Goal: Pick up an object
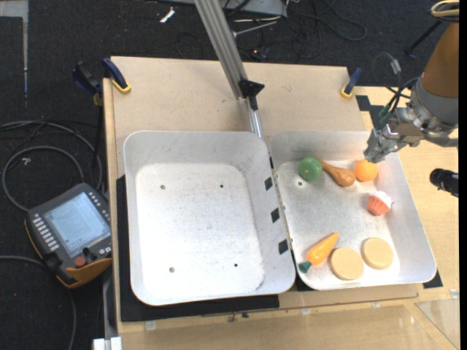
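The gripper (379,149), grip state I cannot tell, hangs with the orange ball (365,170) just at its seven o'clock.

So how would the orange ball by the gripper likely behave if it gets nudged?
The orange ball looks round and smooth, so it would probably roll. It lies against the pear-shaped piece, which may block it leftward. The gripper hangs just above it.

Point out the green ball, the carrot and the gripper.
Green ball (310,168): camera view, middle of its top.
Carrot (322,249): camera view, middle of the orange body.
Gripper (375,152): camera view, tip of the fingers, above the right bin's far edge.
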`<state>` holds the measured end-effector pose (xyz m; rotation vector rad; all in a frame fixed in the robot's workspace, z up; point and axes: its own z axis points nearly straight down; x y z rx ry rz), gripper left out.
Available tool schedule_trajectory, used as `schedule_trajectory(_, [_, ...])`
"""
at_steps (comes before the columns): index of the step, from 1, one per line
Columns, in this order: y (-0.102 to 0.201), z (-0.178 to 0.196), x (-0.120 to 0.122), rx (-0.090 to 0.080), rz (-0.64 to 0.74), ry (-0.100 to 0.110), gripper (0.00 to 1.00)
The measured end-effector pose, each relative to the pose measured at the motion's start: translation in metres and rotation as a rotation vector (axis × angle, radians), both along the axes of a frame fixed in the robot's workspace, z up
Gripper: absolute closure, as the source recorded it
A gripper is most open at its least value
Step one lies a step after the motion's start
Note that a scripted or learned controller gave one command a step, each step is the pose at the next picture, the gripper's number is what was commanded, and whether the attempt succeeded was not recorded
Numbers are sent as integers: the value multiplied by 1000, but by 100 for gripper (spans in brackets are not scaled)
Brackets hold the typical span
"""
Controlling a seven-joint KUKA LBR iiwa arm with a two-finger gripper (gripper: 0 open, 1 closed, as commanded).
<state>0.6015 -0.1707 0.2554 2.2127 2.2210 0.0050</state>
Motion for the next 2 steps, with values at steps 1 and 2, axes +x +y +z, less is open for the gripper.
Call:
schedule_trajectory(1, [48,0,-21,3,3,8,100])
schedule_trajectory(2, [106,-13,-27,5,5,9,100])
